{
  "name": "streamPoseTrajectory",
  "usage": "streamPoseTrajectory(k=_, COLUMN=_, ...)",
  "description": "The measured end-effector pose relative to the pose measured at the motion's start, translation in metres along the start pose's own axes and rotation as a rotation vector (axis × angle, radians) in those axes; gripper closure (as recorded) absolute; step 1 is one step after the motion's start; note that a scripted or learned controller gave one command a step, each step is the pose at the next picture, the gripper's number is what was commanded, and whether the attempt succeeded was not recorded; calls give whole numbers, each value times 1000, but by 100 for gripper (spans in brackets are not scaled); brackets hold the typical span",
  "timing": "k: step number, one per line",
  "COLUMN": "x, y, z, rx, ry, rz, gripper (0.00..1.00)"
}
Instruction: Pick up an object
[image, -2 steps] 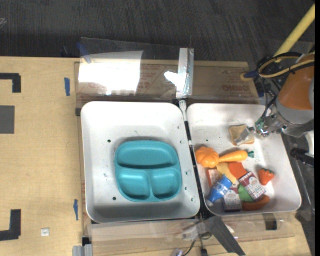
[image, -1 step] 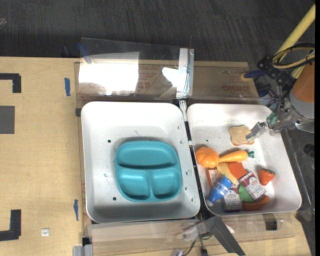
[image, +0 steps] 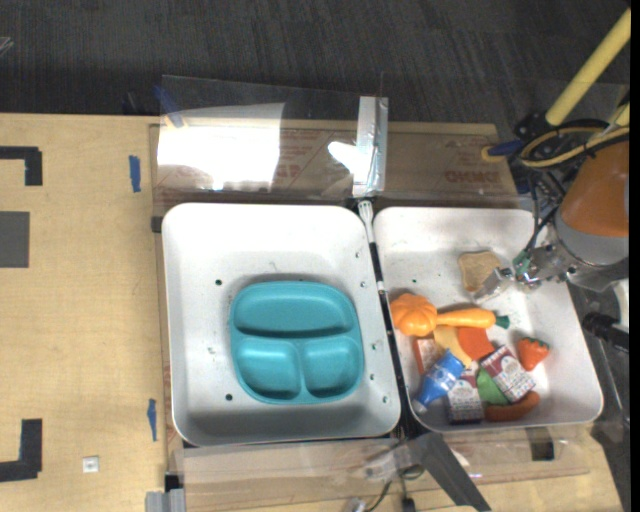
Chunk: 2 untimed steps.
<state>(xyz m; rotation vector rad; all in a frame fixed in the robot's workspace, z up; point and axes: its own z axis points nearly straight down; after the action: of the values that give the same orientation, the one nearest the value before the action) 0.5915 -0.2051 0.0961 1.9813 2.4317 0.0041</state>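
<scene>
Objects for picking: clustered in the right bin, end effector poised above them.

Toy items lie heaped toward 6 o'clock of the right bin (image: 560, 225), a placement that leaves its 12 o'clock half mostly bare for the arm's approach from 3 o'clock. The heap includes an orange carrot-shaped piece (image: 440, 317), a blue item (image: 438, 382), small printed cartons (image: 508, 374) and a red piece (image: 533, 352); a tan chunk (image: 480, 268) sits apart at 12 o'clock of the heap. The end effector (image: 522, 270) hangs just beside the tan chunk at its 3 o'clock; whether its tips are spread or pressed together cannot be told, and nothing is visibly held. The left bin (image: 190, 240) carries a teal divided tray (image: 296, 340), likely a drop-off point.
</scene>
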Motion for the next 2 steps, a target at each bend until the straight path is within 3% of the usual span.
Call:
streamPoseTrajectory(k=1, x=59, y=36, z=9, rx=-2, ry=1, rz=-31, gripper=0)
streamPoseTrajectory(k=2, x=74, y=28, z=-109, rx=-6, ry=-3, rz=-246, gripper=0)
